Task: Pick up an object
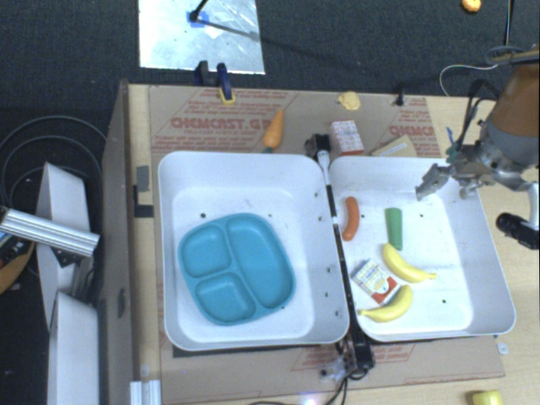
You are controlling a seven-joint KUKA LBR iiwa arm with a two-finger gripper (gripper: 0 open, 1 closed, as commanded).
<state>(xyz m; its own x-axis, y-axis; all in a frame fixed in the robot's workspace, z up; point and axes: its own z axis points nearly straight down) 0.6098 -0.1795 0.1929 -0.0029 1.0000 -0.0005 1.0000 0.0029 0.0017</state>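
Observation:
The right bin (pixel 481 251) holds an orange-red sausage (pixel 351 218), a green block (pixel 394 227), two yellow bananas (pixel 406 266) (pixel 389 308) and a small red-and-white packet (pixel 374 279). My gripper (pixel 447 187) hovers over the bin's back right part, above and to the right of the green block. Its fingers (pixel 428 183) are spread open with nothing between them. It is apart from every object in the bin.
The left bin (pixel 186 184) holds a blue divided plate (pixel 236 267). A carrot (pixel 273 130), a small pink box (pixel 346 136) and a yellow piece (pixel 349 101) lie on the cardboard behind the bins. Cables hang at the far right.

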